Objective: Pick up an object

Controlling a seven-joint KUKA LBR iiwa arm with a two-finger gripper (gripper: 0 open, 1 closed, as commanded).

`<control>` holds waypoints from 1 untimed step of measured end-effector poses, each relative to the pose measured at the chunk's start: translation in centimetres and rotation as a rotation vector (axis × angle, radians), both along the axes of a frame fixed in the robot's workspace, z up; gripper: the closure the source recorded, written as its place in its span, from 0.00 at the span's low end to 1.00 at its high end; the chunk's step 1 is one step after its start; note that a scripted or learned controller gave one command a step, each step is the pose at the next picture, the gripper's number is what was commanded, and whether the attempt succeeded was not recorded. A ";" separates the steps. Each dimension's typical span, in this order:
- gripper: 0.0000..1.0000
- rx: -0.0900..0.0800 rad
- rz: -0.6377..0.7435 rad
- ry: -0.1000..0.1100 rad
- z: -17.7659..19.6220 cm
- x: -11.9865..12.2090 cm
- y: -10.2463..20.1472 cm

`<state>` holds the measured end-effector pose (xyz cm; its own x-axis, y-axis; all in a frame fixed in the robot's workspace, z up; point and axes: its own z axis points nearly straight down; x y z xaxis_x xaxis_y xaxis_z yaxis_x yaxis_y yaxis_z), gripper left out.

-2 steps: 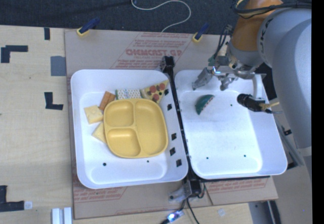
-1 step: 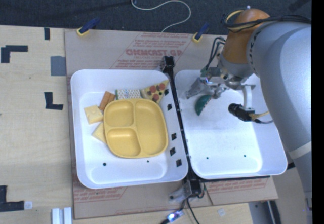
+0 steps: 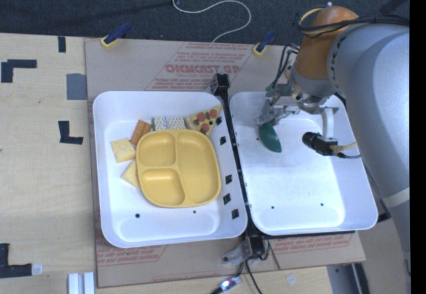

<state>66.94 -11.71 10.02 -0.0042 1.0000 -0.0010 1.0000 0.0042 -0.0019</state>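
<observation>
A dark green, leaf-shaped object (image 3: 271,138) is in the right bin (image 3: 299,199), near its back left corner. My gripper (image 3: 265,121) reaches down from the grey and orange arm and ends right at the green object's upper end, where the two appear to touch. The wrist hardware hides how the gripper meets the object, and I cannot tell whether the object rests on the bin floor or is lifted.
The left bin (image 3: 113,219) holds a yellow divided plate (image 3: 178,167), tan cracker-like pieces (image 3: 123,149), an orange-brown piece (image 3: 140,132), a speckled item (image 3: 168,123) and a colourful item (image 3: 206,118) along its back. A black divider (image 3: 229,146) separates the bins.
</observation>
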 end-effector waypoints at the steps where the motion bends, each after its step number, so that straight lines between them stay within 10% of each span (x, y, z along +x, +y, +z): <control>1: 1.00 0.002 -0.002 -0.005 4.9 0.0 1.1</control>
<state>66.97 -10.62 14.94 -0.0023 1.0000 0.0007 1.0000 0.0023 0.0032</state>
